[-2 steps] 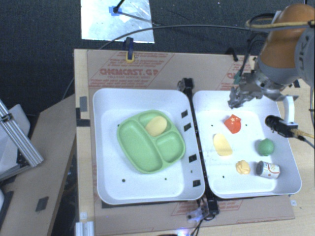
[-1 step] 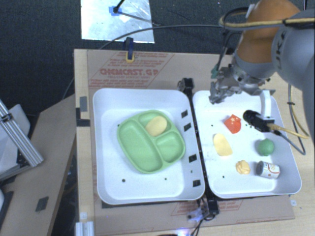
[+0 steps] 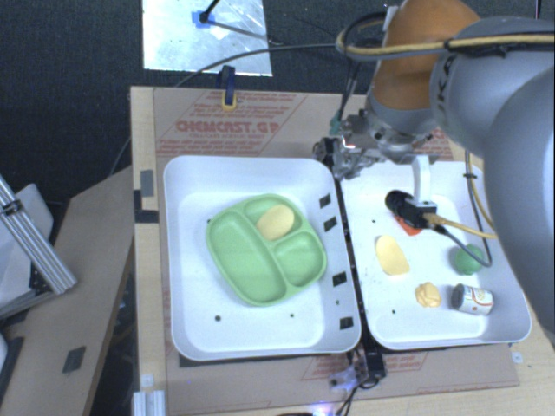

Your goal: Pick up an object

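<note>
Bins of shallow white plastic sit side by side on a brown cardboard sheet with red print (image 3: pixel 225 126), and the grey arm with an orange band (image 3: pixel 486 85) reaches in from the view's right. Its gripper (image 3: pixel 347 159) hangs over the far end of the seam where the two bins meet. Whether it is open or closed I cannot tell, and nothing can be seen held in it. Down and to the view's left of the gripper, in the white bin on that side (image 3: pixel 260 328), lies a pale green three-part plastic plate (image 3: pixel 251 267). A yellow oval lump (image 3: pixel 276 222) rests in the plate compartment nearest the gripper. The other white bin (image 3: pixel 416 328) lies down and to the view's right of the gripper and holds the loose items. Closest to the tool there is a small orange-red piece (image 3: pixel 409 225), partly hidden. A flat pale yellow oval piece (image 3: pixel 391 256) lies just beyond it, toward the near rim. Farther from the gripper, toward the bin's near right corner, are a round green ball-like thing (image 3: pixel 466 260), a small knobbly yellow thing (image 3: pixel 427 295) and a little white can with a red label lying on its side (image 3: pixel 473 299). These last two sit close together, apart from the gripper.
</note>
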